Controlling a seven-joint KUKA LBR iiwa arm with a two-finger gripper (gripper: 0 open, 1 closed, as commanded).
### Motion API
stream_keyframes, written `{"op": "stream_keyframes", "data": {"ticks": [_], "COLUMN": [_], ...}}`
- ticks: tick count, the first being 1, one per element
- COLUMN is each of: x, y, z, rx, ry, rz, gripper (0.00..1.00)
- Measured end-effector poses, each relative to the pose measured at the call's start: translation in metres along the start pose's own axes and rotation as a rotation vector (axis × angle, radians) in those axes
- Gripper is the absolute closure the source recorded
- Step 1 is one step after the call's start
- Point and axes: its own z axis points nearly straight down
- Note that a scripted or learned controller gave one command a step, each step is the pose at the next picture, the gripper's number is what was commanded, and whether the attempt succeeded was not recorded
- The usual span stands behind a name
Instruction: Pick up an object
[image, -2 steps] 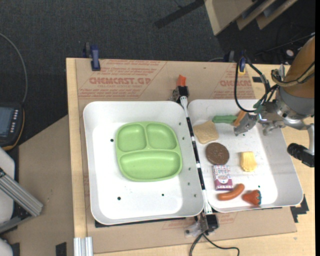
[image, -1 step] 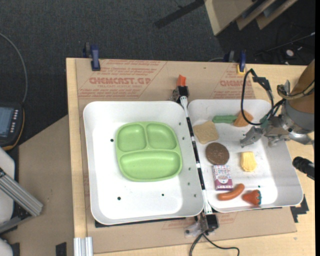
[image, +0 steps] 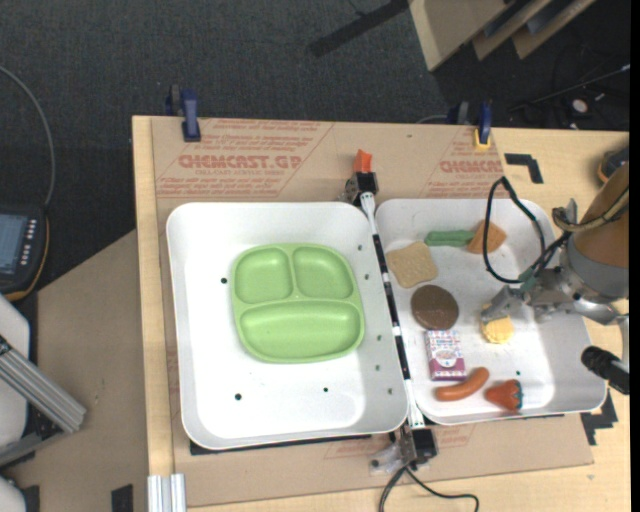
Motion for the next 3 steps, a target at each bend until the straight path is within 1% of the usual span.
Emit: {"op": "stream_keyframes", "data": {"ticks": [1, 2, 3], "x": [0.056, 0.009, 0.009], "y": [0.075, 0.137, 0.133], "z": [0.02, 0.018, 0.01], "rx": [-0.013, 0.002, 0.005], "ry": [-0.002, -0.001, -0.004], "rz": [-0.011, -0.009, -0.002], "gripper": [0.0, 0.0, 1.0]}}
